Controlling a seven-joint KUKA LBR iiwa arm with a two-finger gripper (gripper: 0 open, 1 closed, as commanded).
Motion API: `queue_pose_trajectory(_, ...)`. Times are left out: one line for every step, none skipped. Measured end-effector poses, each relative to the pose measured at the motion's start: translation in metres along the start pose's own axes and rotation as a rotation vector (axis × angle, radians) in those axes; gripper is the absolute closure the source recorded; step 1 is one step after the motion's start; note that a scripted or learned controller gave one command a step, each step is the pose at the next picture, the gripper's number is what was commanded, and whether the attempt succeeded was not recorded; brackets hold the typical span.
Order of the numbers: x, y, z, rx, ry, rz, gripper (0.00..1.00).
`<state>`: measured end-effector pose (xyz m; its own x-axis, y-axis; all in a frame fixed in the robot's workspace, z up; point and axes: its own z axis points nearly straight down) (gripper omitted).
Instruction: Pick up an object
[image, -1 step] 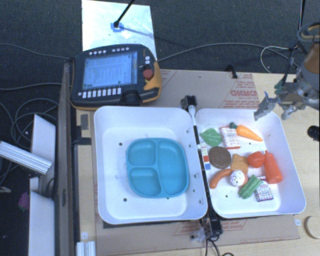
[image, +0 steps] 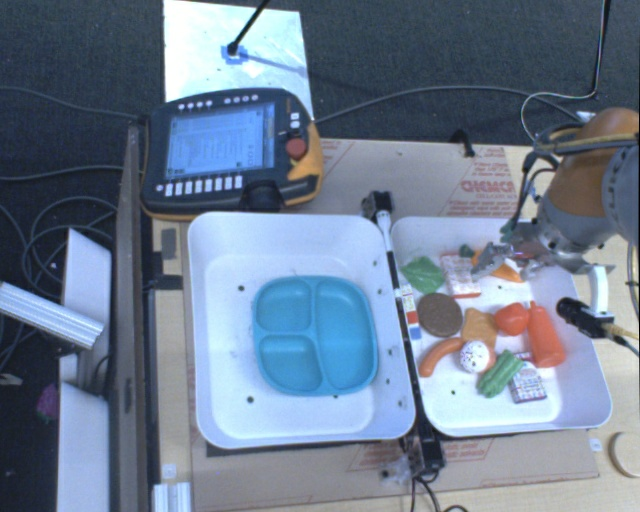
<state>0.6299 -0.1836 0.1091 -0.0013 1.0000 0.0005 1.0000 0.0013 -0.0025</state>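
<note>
Dark grey carpet (image: 90, 50) covers the floor around the bench, with thin cables (image: 60, 95) trailing across it. A pale sheet (image: 235, 50) lies on the carpet at the top. Brown printed cardboard (image: 440, 180) covers the bench top. At the left stand white boards (image: 85, 300) and a ribbed aluminium rail (image: 50, 315). The light is even and soft.

Blue divided plate (image: 315, 335) in white bin (image: 215, 260); brown disc (image: 439, 314), red tomato (image: 511, 318), orange carrot (image: 545, 336), white egg (image: 474, 355) with dots.
</note>
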Motion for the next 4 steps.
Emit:
queue_pose_trajectory(0.007, 0.042, 0.017, -0.013, -0.004, -0.004, 0.0)
queue_pose_trajectory(0.009, 0.045, 0.005, -0.02, -0.001, -0.007, 1.0)
queue_pose_trajectory(0.009, 0.044, 0.006, -0.019, -0.001, -0.007, 0.0)
queue_pose_trajectory(-0.003, 0.013, -0.065, -0.007, -0.003, -0.001, 0.0)
